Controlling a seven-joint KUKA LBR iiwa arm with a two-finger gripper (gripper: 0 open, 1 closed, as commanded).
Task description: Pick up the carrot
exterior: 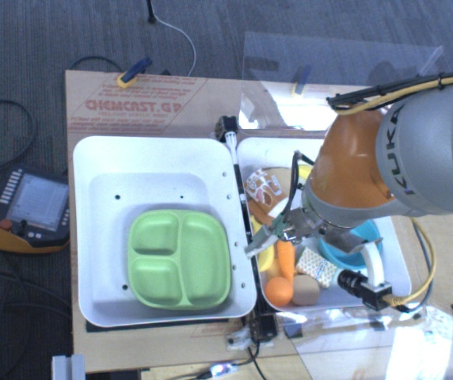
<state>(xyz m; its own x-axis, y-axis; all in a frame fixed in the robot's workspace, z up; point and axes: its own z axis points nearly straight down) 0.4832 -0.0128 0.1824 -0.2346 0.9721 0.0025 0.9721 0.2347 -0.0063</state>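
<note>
The carrot [286, 261] is a short orange stick lying nearly upright in the view, in the right bin [397, 264] near its left wall. My gripper [276, 236] hangs just above the carrot's upper end, under the grey and orange wrist, which covers the middle of that bin. The carrot's upper tip is partly hidden by the gripper. I cannot see that the carrot is lifted; it seems to rest among the other items.
A round orange [279, 291] and a beige item [306, 292] lie just below the carrot. A yellow piece [264, 257], a patterned packet [316, 266], a blue bowl [355, 250] and a wrapped bun [263, 188] crowd around. The left bin [100, 172] holds a green divided plate [180, 258].
</note>
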